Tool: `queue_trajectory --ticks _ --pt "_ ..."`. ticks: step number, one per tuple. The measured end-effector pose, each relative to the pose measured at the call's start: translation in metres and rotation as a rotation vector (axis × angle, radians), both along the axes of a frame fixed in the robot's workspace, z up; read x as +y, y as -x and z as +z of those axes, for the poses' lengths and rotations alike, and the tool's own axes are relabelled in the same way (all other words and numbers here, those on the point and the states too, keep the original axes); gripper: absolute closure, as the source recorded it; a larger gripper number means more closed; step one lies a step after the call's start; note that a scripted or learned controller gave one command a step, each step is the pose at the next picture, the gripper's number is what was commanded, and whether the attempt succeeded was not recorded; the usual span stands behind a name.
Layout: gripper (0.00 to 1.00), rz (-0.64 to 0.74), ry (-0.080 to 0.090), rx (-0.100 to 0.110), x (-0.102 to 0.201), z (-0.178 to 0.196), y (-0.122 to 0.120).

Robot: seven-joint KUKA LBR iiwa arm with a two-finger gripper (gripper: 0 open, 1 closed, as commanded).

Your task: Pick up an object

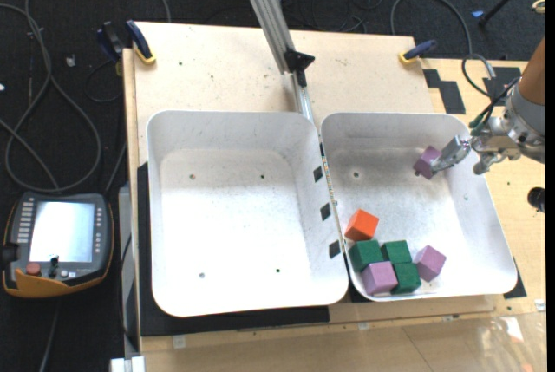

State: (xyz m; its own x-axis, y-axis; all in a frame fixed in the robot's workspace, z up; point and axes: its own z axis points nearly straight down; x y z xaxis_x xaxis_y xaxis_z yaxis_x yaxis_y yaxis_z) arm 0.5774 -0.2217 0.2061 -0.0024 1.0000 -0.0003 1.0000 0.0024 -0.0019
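Gripping a purple block (pixel 426 162), the gripper (pixel 438 162) pinches narrow; below sit two more purple (pixel 378 277), two green (pixel 365 254), one orange (pixel 362 225).

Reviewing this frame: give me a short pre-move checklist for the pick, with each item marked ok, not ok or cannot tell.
1. Gripper inside the right bin: ok.
2. Purple block at the fingertips: ok, it touches them.
3. Block truly clamped between the fingers: cannot tell.
4. Block lifted off the bin floor: cannot tell from this angle.
5. Other blocks out of the way: ok; orange block and the green and purple cluster sit apart near the front.
6. Arm free of the bin wall: cannot tell.
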Motion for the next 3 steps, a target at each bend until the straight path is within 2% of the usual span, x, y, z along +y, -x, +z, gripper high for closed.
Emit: queue_trajectory --ticks 1,2,3 --pt "0.00 0.002 0.001 -0.003 -0.002 -0.056 -0.053" --pt "0.00 0.001 0.000 0.001 -0.002 -0.114 -0.058" --pt "0.00 -0.002 0.000 -0.001 -0.002 -0.110 -0.047"
